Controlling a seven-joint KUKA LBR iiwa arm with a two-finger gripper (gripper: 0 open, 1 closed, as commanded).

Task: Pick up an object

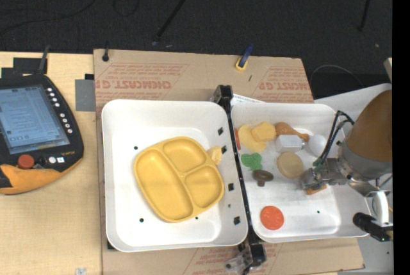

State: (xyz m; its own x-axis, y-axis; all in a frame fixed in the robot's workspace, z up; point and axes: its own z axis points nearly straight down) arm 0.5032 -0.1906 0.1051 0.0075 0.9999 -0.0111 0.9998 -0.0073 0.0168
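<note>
My gripper point(313, 183) reaches in from the right and sits low over the right bin point(301, 222), near its right side. A small brown-orange piece point(312, 190) lies right at its tip; I cannot tell whether it is held. Just left of the gripper lies a tan round piece point(289, 165). Further left are a brown mushroom point(261, 175), a green piece point(251, 161) and yellow pieces point(256, 135). A drumstick point(291, 131) and a white egg point(316, 145) lie toward the back. A red-orange disc point(272, 217) rests near the front wall.
The left bin point(122, 120) holds a yellow divided plate point(178, 177). A black divider clip point(230, 158) runs between the bins. A tablet pendant point(35, 133) lies on the bench at far left. Cardboard point(166, 75) lies under both bins.
</note>
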